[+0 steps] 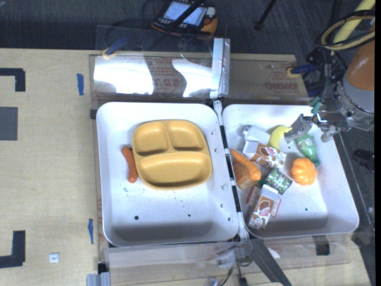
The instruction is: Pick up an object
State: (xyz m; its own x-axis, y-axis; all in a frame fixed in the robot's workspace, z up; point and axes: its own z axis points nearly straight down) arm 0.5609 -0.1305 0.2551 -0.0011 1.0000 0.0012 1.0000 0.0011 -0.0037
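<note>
Gripper over right bin far side, near lemon; yellow tray and sausage in left bin.

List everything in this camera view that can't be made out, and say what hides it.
- Gripper: small and seen from above at a slant, so whether it grips anything is unclear.
- Green object: partly covered by the gripper, so its kind is unclear.
- Arm: cut off by the right edge.
- Cartons: print too small to read.
- Orange sausage: one side tucked under the yellow tray.
</note>
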